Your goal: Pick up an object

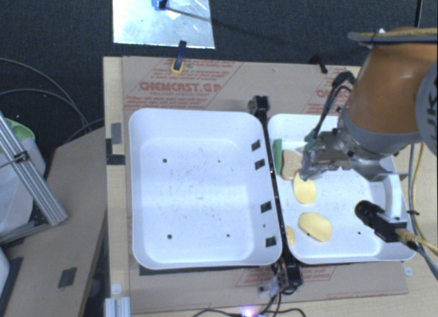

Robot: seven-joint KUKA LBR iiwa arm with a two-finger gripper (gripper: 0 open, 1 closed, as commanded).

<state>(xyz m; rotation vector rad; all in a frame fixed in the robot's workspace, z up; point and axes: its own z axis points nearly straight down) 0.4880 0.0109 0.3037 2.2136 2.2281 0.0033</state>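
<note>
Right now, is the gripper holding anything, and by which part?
Cannot be told. The gripper is low in the right bin, just above a yellow object; no object visibly sits in it.

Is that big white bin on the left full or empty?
Empty. The left bin shows bare white floor with only dark specks, while the yellow objects lie in the right bin.

Left bin (198,192) open; right bin (342,244) crowded.
</note>
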